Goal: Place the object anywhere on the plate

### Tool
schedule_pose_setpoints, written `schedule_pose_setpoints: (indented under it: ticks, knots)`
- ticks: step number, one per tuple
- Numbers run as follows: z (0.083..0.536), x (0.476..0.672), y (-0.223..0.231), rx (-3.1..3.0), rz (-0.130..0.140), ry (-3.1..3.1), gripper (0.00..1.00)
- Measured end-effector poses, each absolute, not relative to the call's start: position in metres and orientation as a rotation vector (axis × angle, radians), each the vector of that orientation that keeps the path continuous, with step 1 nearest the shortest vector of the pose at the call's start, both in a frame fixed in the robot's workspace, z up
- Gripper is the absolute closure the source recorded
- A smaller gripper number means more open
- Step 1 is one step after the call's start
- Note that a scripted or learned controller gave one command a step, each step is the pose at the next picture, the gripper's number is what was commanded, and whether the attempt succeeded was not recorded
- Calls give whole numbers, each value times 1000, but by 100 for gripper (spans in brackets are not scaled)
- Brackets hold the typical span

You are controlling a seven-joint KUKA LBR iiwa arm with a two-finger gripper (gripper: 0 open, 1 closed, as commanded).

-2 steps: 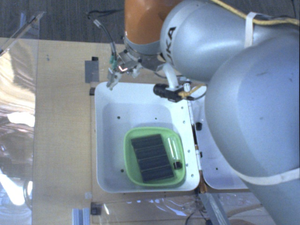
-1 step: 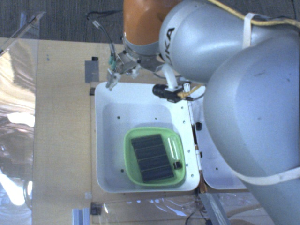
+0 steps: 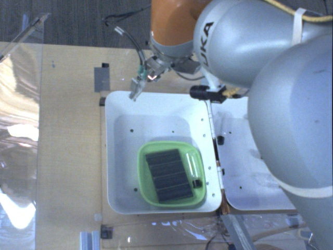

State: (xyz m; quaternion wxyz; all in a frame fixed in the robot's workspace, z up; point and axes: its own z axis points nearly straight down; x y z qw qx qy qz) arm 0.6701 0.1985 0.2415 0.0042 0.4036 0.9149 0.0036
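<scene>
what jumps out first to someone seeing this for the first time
The big grey arm with its orange band fills the upper right. In the left bin sits a green plate bearing a dark ribbed object. The gripper hangs above that bin's far rim.

Two white bins [image 3: 117,139], one green plate [image 3: 145,189], one dark object [image 3: 167,175], perhaps ridged.

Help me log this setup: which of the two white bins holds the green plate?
The left bin, under the hand. The green plate lies in its near part with a dark ridged object on it; the right bin sits largely under the arm.
</scene>
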Motion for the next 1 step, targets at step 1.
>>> schedule_pose_setpoints:
  ticks: [1]
  knots:
    - [247,665,190,1303,12,2851,0]
